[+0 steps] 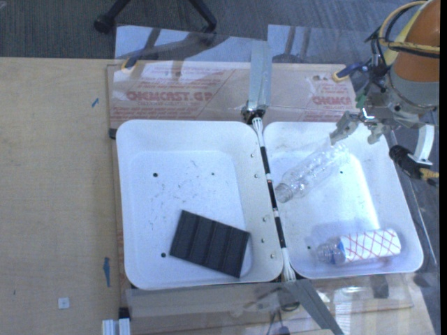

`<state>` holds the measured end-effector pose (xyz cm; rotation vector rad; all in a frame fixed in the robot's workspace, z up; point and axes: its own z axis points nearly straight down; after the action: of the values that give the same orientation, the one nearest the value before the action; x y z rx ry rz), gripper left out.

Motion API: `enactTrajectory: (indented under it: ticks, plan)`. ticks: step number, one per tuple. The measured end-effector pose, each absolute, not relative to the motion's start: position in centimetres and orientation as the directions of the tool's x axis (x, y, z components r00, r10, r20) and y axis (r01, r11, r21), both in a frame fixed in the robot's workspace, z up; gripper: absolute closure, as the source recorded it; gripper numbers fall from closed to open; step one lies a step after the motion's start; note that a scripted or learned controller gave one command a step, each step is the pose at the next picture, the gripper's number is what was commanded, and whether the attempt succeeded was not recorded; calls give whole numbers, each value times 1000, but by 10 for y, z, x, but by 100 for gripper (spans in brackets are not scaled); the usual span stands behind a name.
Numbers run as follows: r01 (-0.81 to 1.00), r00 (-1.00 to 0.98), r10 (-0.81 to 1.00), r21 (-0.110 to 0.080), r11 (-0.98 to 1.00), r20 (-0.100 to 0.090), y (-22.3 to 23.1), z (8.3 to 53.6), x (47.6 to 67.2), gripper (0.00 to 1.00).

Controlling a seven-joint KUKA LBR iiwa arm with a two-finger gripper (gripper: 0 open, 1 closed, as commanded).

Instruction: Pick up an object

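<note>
On the worktop (49, 187) two white bins are seen side by side, touching along a hinged middle seam. In the left bin (140, 152) one thing is counted: a dark ribbed slab (209, 243), lying flat and slightly skewed toward the near right corner of the bin floor, with dark specks scattered on the white floor above it. In the right bin (391, 187) two bottles are counted. One clear bottle (309, 174) is tilted on a diagonal, its cap end low near the seam and its far end raised toward the upper right, where it meets the claw. The second bottle (360, 246), wrapped in a white label with a red lattice and closed by a blue cap, lies on its side near the front wall of the bin, well apart from the first. At the upper right the one arm is seen, its orange band (422, 30) above the wrist, with the claw (353, 125) over the far right part of the right bin. The raised end of the clear bottle appears to be taken between the fingers, so the claw is read as closed on that bottle, though the contact is small and blurred.
</note>
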<state>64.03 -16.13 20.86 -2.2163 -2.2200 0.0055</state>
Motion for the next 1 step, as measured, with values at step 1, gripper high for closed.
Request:
enactTrajectory:
  ticks: [1]
  plan:
    - [977,211,977,-8,-211,0,-168,212,577,0]
